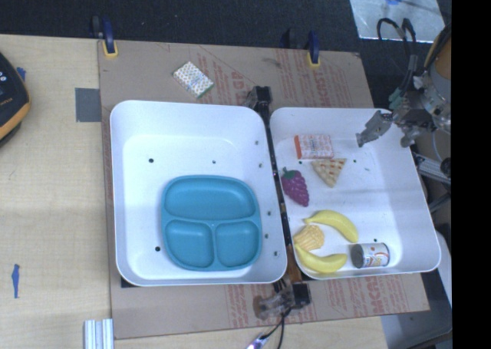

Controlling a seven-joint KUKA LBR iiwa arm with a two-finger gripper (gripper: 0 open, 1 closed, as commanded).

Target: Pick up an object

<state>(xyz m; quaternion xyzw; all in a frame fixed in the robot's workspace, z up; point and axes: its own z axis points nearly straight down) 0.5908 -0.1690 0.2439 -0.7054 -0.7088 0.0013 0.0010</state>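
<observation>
The gripper (381, 126) hangs over the upper right part of the right bin (406, 209), reaching in from the right edge of the view, and nothing is seen between its fingers; whether the claw is wide or narrow cannot be told, since it shows as a small grey shape against the white floor. Just to the left of the claw, a little lower, lies a small red-and-white packet (314, 145), and below that, touching its lower edge or very near it, a tan wedge of toast (330, 170). Further left and lower than the claw, close to the bin's left wall, sits a purple bunch of grapes (295, 186). Well below the claw lie two bananas, one yellow banana (332, 222) curving above and a second banana (320, 261) along the bin's near wall, with a yellow ridged piece (309, 238) between them on the left. A small can (370, 255) lies on its side just right of the lower banana, almost straight below the claw. Far to the claw's left, the left bin (138, 148) holds a blue divided tray (210, 222). A small patterned packet (192, 78) rests on the cardboard beyond that bin.
</observation>
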